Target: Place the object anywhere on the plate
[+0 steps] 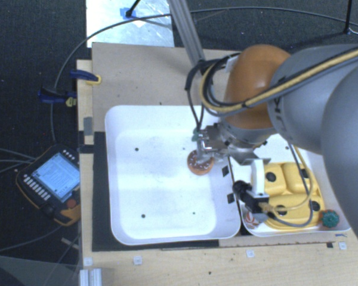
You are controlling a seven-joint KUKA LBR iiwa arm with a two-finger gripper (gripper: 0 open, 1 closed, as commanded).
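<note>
A small round brown object, ring-like with a pale speckled rim, is at the right side of the left white bin. My gripper hangs directly over it, its tip meeting the object's upper edge, and the wrist body hides how it closes. The yellow plate lies in the right bin, partly covered by the arm's cables and a white fitting. The plate is to the right of the object, across the wall between the bins.
A small green object sits at the right bin's front right corner. The big grey arm and orange band cover the right bin's far side. A teach pendant lies left of the bench; clamps grip its far left edge.
</note>
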